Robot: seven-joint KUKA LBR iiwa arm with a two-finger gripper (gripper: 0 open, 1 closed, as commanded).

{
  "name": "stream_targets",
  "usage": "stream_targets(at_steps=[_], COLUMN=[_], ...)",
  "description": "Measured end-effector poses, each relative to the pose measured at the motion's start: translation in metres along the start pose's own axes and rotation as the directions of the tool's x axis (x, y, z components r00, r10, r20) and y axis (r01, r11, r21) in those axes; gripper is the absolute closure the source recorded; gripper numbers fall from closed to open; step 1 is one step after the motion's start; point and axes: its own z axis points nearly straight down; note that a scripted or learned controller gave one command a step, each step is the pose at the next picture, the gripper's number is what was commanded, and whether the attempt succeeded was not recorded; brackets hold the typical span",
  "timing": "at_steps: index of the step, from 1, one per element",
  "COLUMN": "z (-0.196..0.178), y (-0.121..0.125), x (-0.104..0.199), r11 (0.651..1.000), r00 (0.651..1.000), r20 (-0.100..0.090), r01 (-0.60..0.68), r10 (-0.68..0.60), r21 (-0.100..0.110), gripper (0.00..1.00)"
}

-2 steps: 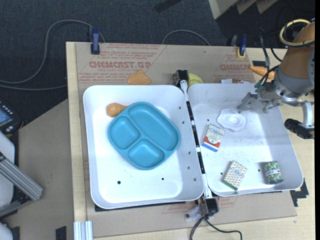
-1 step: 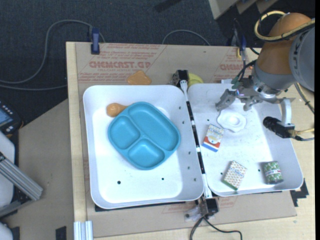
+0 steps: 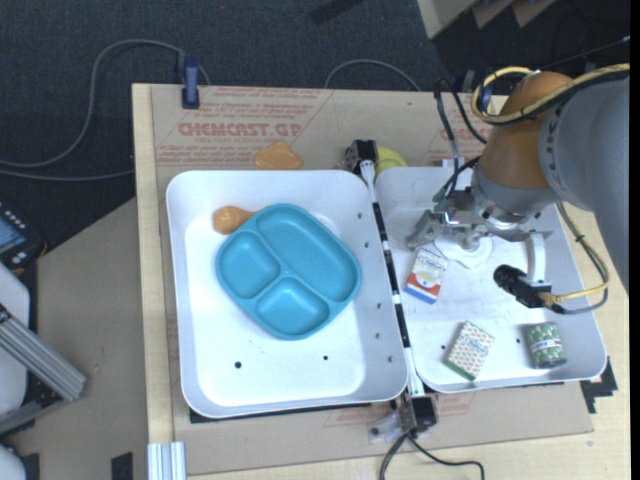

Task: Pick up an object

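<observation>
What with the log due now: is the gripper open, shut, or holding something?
Gripper: cannot be told from this view; it hangs over the right bin, beside a small carton.

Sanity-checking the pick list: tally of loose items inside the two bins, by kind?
Plates: 1, blue plate
Orange lumps: 1, orange lump at the plate's edge
Small boxes: 2, white carton and speckled box
Cans: 1, green can
Total: 5
</observation>
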Motion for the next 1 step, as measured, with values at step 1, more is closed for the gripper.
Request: stream_targets(at_steps=[1], z=[-0.0151], y=[0.0025], x=[-0.0019], r11=[1.000], r00=[1.000], r20=[0.003], r01=[-0.002], r10=[0.002], r21=[-0.010], gripper=[1.00])
